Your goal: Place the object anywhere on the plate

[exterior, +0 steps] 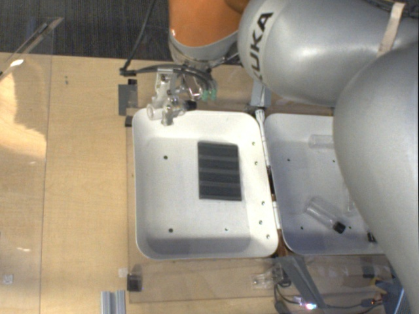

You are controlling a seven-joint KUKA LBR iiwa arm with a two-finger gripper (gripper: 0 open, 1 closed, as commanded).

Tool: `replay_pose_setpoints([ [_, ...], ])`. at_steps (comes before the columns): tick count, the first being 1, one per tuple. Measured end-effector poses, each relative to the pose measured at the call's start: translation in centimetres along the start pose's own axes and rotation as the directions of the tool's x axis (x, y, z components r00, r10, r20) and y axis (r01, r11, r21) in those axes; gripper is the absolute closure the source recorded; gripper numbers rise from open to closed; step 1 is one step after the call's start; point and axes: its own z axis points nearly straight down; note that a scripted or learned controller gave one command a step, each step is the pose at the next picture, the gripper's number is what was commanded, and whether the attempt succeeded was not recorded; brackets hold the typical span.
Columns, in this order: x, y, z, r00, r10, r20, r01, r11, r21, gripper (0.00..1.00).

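We could not tell whether the jaws were apart or together; they hung over the far left corner of the left bin [147, 175], with nothing seen between them. Within that bin lay a dark ribbed plate [219, 171], flat and bare. A clear tube-like object [322, 212] with a black tip rested in the right bin [288, 175], beside the grey arm [314, 38].

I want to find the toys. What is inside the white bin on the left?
The left bin holds a dark ribbed plate lying flat. The arm covers part of its top edge, so that strip stays hidden.
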Motion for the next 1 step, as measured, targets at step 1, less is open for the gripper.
replay_pose_setpoints([
  [1, -0.02, -0.04, -0.26, 0.969, -0.246, 0.001, 0.246, 0.969, -0.001, 1.00],
])
